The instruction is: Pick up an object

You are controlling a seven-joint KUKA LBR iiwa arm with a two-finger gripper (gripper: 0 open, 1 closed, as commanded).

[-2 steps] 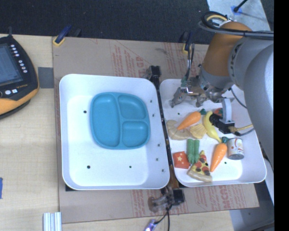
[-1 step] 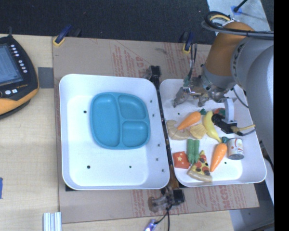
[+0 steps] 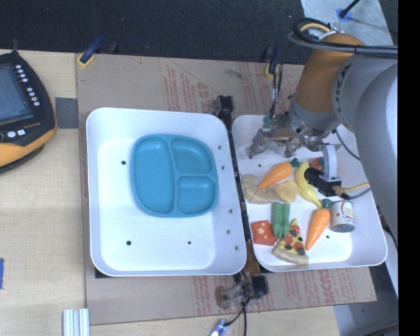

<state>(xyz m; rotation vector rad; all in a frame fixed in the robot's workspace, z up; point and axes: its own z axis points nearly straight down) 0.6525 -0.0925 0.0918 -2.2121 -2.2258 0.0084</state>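
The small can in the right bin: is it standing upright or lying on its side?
Lying on its side. The small can shows its long white-and-red wall to the camera, beside the lower carrot, in the right bin.

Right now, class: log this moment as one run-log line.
two-finger gripper: above right white bin, rear corner | orange toy carrot: lying unheld

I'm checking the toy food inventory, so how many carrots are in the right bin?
2. One carrot lies near the middle of the right bin, below the end effector. The other carrot is nearer the front right, beside a small can. More could be hidden.
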